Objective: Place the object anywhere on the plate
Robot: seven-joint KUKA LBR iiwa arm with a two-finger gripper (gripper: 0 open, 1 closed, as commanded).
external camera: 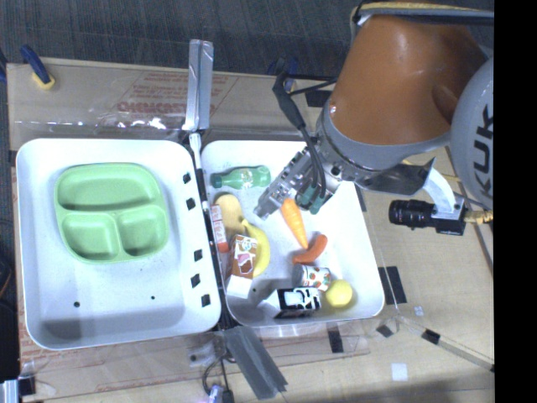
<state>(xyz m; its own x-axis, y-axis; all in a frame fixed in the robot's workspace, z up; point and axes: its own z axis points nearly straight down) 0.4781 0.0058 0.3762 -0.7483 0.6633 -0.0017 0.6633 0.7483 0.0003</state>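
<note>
White right bin (362, 225) holds a tapered orange carrot (293, 222).

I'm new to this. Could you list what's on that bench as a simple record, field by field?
Left bin: shallow white bin holding a light green three-compartment plate
Right bin: shallow white bin with a green bottle, orange carrot, yellow banana, yellow lemon, small cartons
Arm: grey and orange, reaching in from the right
Gripper: over the right bin, by the carrot's top
On the plate: nothing yet
</note>
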